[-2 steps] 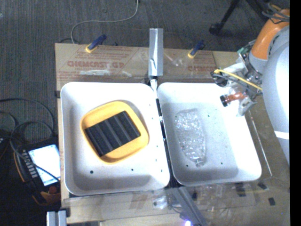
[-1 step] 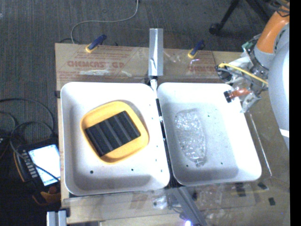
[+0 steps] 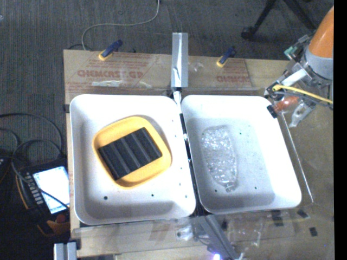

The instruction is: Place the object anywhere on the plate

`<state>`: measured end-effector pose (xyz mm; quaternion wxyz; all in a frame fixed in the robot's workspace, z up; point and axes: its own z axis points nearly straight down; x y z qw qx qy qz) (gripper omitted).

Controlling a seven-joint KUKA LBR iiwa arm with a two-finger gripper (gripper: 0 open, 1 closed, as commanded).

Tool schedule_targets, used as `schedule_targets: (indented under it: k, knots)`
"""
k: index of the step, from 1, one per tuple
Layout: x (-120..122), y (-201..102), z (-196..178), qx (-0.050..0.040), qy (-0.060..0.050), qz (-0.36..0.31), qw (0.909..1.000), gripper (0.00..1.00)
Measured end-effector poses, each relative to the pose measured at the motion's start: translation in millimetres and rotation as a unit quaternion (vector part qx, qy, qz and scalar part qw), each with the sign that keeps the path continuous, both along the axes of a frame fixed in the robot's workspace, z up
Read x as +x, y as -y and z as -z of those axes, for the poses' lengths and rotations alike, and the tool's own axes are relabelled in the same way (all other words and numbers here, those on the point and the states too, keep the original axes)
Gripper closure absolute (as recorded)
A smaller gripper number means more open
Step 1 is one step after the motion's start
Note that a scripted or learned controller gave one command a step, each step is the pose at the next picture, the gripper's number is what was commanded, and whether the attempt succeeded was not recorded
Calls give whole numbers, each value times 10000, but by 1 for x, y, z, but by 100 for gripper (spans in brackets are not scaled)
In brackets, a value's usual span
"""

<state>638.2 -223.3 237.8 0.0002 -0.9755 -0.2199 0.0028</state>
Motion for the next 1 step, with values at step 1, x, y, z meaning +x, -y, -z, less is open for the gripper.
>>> schedule_targets:
  k: [1]
  knots:
    - [-43, -54, 21, 18, -2, 41, 10000, 100]
